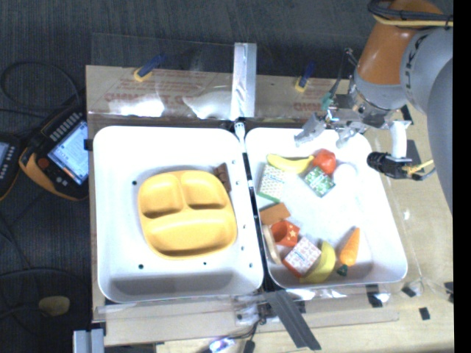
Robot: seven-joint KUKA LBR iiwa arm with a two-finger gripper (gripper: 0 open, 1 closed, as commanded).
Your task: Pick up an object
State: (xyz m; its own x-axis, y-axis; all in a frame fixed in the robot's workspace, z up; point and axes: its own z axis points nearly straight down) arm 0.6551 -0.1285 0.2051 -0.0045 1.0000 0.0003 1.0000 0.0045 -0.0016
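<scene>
My gripper (328, 129) hangs over the far edge of the right bin (383, 219). Its grey fingers (309, 132) are spread open with nothing between them. Just in front of it lie a red tomato (324, 159), a yellow banana (287, 162) and a small green-and-white box (319, 182). Further forward are a green checkered packet (271, 181), a brown block (274, 213), a red pepper (285, 232), a red-and-white box (302, 256), a second banana (324, 264) and a carrot (349, 245).
The left bin (118, 160) holds a yellow divided plate (188, 212) and a small brown piece (222, 173) by the divider. A handheld controller (62, 157) lies on the floor at the left. Clamps (149, 67) hold plastic sheeting behind the bins.
</scene>
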